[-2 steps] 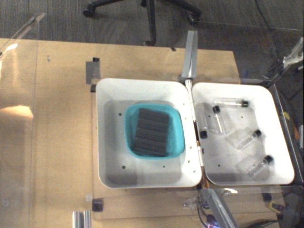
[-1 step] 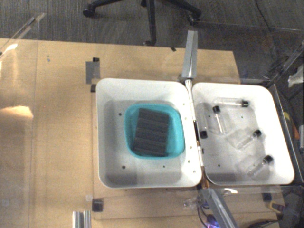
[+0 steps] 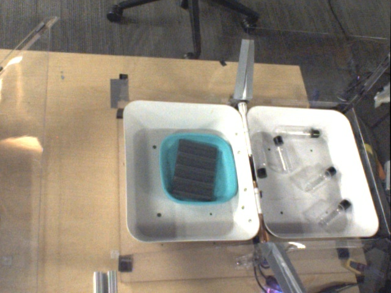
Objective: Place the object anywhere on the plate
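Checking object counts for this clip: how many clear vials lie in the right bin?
4. One vial lies along the right bin's far wall, one sits near its left side, one at centre-right, one near the front right. Being clear, another could escape notice.

Office chair (image 3: pixel 195 5) cropped at top

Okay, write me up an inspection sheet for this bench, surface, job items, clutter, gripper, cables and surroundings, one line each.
Surface: wooden bench bearing two white bins side by side, left bin and right bin.
Job's things: teal plate in the left bin, with a dark ribbed block lying on it.
Clutter: four clear vials with black caps in the right bin, one being the top vial.
Grippers: nothing seen.
Cables: thin wires beyond the right bin.
Surroundings: grey carpet, office chair base behind the bench.
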Controlling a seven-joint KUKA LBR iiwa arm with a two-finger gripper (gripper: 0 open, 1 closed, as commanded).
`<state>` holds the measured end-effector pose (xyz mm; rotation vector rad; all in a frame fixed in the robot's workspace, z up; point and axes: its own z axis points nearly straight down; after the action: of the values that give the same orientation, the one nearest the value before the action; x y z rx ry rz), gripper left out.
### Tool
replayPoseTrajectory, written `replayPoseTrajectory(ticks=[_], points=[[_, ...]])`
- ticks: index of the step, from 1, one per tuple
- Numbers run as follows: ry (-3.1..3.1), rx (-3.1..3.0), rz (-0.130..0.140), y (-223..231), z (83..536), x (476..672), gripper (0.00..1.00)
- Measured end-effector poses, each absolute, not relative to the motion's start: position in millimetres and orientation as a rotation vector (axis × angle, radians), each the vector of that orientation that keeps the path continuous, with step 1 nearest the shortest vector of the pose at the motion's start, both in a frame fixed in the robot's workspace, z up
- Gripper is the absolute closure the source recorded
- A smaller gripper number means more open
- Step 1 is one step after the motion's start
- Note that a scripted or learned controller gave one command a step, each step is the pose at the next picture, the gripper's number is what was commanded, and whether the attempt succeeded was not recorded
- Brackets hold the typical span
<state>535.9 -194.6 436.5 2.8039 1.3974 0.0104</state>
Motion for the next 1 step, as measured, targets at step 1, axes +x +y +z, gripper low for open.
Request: replayPoseTrajectory(ticks=[1], points=[[1.251,2.872,0.011,-194.3,436.4,591.9,0.0]])
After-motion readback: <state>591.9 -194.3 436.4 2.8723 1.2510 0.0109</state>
